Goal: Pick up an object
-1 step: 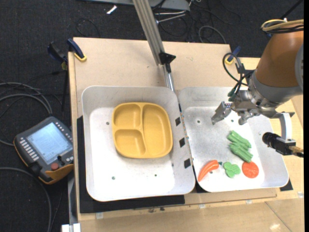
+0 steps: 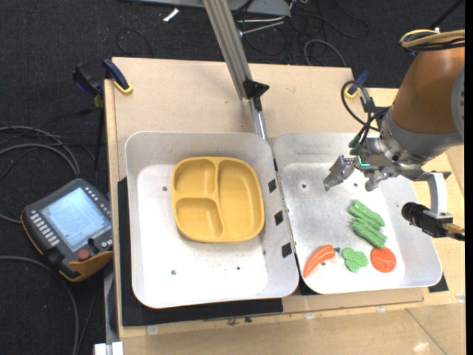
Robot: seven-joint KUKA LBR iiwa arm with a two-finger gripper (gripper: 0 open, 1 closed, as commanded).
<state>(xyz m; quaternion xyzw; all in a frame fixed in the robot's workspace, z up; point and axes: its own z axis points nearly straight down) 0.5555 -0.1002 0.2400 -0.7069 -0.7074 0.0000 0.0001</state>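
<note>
The right bin (image 2: 310, 198) holds several toy foods. Green bean pods (image 2: 367, 222) lie at its middle right. Along its front edge sit an orange carrot (image 2: 319, 257), a small green leafy piece (image 2: 355, 259) and a red tomato (image 2: 383, 259). My gripper (image 2: 355, 176) hangs over the right bin's middle, above and just behind the green pods. Its fingers (image 2: 335, 174) are spread open with nothing between them.
A yellow divided plate (image 2: 219, 198) lies in the left bin (image 2: 148, 220). A metal pole (image 2: 233, 43) slants down to the bins' shared back edge. A teach pendant (image 2: 70, 224) rests on the floor at the left. Clamps (image 2: 118, 76) grip the bench's back corners.
</note>
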